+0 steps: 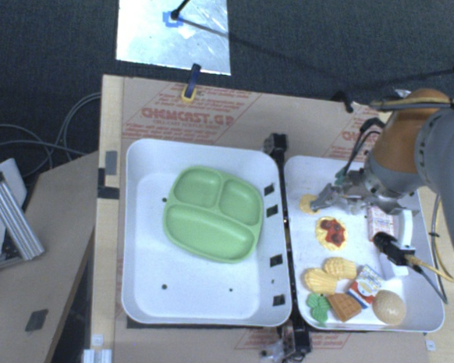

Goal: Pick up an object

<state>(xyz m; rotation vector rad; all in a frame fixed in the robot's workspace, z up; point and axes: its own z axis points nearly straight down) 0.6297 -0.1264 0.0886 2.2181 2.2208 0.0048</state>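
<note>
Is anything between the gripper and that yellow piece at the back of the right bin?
Nothing visible. The gripper is low in the right bin, right beside the yellow piece. The pizza slice lies nearer the camera, off that line.

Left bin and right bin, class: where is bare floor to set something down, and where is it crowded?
Left bin: free floor around the green tray, widest along the near wall. Right bin: crowded near corner of toy food; gripper over the far part.

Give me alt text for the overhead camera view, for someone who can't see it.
A grey robot arm reaches from the right, its gripper low over the right bin of toy food, beside a yellow piece. The left bin holds a green divided plate.
</note>
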